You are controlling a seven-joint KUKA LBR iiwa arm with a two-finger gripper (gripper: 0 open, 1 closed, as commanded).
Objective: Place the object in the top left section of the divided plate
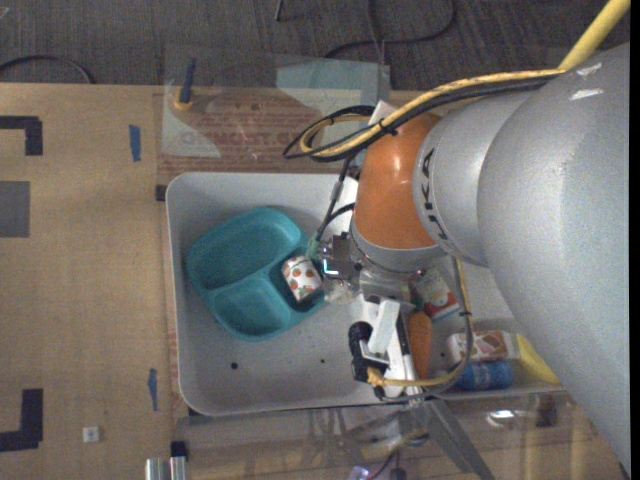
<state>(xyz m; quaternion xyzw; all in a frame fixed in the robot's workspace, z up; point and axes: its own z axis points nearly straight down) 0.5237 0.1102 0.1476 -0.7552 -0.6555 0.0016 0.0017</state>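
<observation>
The object [301, 279], a small patterned cup, sits at the divided plate's [235, 268] right rim beside the wrist; you cannot tell the gripper's [325, 268] grasp; confirm the section before releasing.

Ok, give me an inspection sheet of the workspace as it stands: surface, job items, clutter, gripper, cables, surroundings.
Surface: wooden bench with black and blue tape marks; white bin on it.
Job's things: teal divided plate in the bin; small white object with red spots at the plate's right edge, beside the wrist.
Clutter: orange item, blue item and a small carton lie under the arm.
Gripper: hidden beneath the wrist; state cannot be told.
Cables: yellow and black cables run along the arm; black cords on the floor.
Surroundings: grey carpet beyond the bench.
</observation>
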